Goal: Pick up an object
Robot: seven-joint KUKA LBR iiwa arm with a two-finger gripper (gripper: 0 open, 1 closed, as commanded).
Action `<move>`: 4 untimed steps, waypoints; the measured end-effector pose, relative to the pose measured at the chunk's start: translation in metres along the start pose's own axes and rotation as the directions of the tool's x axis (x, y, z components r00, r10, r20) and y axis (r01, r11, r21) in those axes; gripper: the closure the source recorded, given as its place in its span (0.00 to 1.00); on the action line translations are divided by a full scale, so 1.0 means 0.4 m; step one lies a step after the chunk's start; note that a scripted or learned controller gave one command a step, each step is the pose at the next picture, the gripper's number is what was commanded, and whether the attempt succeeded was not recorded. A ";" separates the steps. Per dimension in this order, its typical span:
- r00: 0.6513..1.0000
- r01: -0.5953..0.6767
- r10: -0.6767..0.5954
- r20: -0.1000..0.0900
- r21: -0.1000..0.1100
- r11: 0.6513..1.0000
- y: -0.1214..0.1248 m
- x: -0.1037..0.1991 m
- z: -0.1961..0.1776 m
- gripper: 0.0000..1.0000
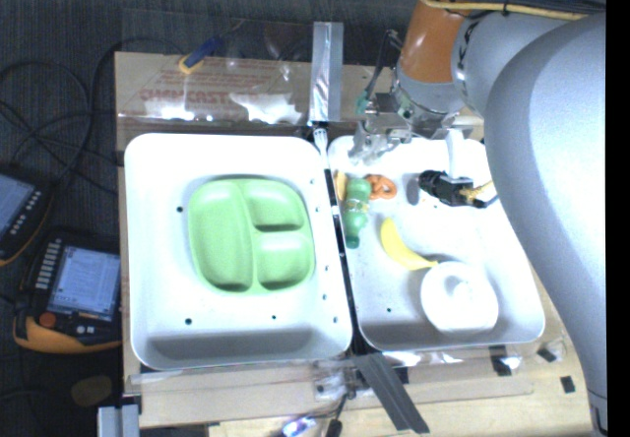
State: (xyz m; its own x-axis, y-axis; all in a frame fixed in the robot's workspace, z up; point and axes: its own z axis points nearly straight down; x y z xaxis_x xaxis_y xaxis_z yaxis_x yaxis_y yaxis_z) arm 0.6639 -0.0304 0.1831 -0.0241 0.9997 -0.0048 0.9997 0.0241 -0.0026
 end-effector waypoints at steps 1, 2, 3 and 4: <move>1.000 0.002 -0.002 0.006 0.002 1.000 0.000 0.000 -0.022 1.00; 1.000 0.003 -0.003 0.005 0.002 1.000 0.000 0.002 -0.022 0.00; 0.999 0.046 -0.046 -0.002 0.000 0.999 -0.132 -0.052 0.000 0.00; 0.980 0.200 -0.200 -0.004 -0.002 0.980 -0.180 -0.180 0.209 0.00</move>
State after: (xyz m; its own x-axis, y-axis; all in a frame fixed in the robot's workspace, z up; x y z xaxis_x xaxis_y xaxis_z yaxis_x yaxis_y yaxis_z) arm 0.5936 -0.1044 0.0998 -0.2232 0.9748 -0.0005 0.9748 0.2232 -0.0017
